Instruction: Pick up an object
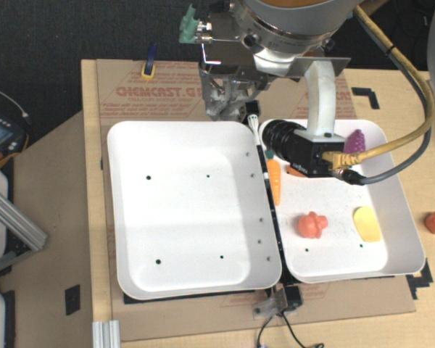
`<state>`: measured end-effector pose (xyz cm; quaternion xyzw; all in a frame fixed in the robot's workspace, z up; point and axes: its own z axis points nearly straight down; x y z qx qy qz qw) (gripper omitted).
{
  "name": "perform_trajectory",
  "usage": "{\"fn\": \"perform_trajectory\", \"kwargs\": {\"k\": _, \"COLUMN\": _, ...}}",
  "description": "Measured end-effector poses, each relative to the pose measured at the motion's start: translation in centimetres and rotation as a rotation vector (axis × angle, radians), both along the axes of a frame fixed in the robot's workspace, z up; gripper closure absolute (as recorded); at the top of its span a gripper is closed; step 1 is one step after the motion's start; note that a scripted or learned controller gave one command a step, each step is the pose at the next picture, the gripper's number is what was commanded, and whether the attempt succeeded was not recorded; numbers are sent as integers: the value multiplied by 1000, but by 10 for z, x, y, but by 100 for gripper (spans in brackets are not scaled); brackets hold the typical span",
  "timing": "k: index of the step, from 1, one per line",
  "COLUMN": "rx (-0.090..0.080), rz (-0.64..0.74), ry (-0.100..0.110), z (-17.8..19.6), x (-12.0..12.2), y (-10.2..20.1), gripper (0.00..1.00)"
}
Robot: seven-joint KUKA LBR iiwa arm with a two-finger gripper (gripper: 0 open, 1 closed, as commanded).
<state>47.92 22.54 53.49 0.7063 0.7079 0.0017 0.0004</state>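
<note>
- The grey arm [297,6] hangs over the far side of the bench [94,194], its bulk filling the top at about twelve to one o'clock.
- The tool [232,100] sits just past the far rim where the two white bins meet; from here I cannot tell how it stands, and nothing shows in its grip.
- The left bin [181,209] has only small dark dots on its floor.
- The right bin [333,259] holds the toys. An orange carrot [274,180] lies along its left wall, at nine o'clock in that bin.
- A pinkish-red lumpy toy [312,224] rests near the bin's middle, toward six o'clock.
- A yellow piece [367,223] lies just to the right of it, apart from it, at about four o'clock.
- A purple bunch of grapes [355,141] sits at the far right corner, at one o'clock, partly behind a yellow cable [391,142].
- A black camera-like unit [293,143] on a white bracket hangs over the far part of that bin.
- A small red thing [434,222] lies on the bench outside the bin, at three o'clock.
</note>
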Motion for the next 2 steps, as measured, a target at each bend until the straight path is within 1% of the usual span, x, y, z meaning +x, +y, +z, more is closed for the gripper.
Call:
{"fn": "perform_trajectory", "kwargs": {"k": 1, "rx": -1, "rz": -1, "ry": 0, "z": 0, "x": 0, "y": -1, "gripper": 0}}
{"fn": "perform_trajectory", "kwargs": {"k": 2, "rx": -8, "rz": -7, "ry": 16, "z": -109, "x": -1, "y": -35, "gripper": 0}}
